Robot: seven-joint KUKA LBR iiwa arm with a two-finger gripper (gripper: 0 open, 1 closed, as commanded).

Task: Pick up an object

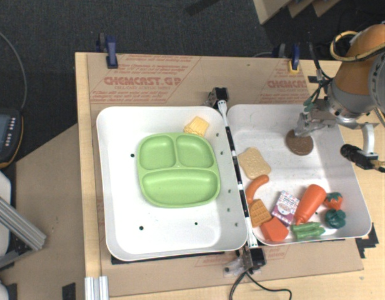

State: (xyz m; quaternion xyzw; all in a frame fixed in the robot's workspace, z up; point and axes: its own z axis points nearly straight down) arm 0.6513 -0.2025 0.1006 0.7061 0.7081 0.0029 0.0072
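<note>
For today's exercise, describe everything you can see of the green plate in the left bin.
The green plate is a pale green, rounded-rectangle tray that looks like matte plastic. Raised ridges split it into three compartments: two small ones at the far side and one wide one nearer the camera. All three hold nothing. It lies flat, right way up, near the middle of the left bin, resting on the bin's floor. A small yellow piece sits just beyond its far edge; whether they touch is unclear.

My bench (86,142) is a tan board printed with red lettering. Two shallow white bins sit directly on it, side by side and touching along their inner edges: the left bin (117,217) and the right bin (361,217). Two blue clamps (109,49) grip the far edge of the board.
</note>
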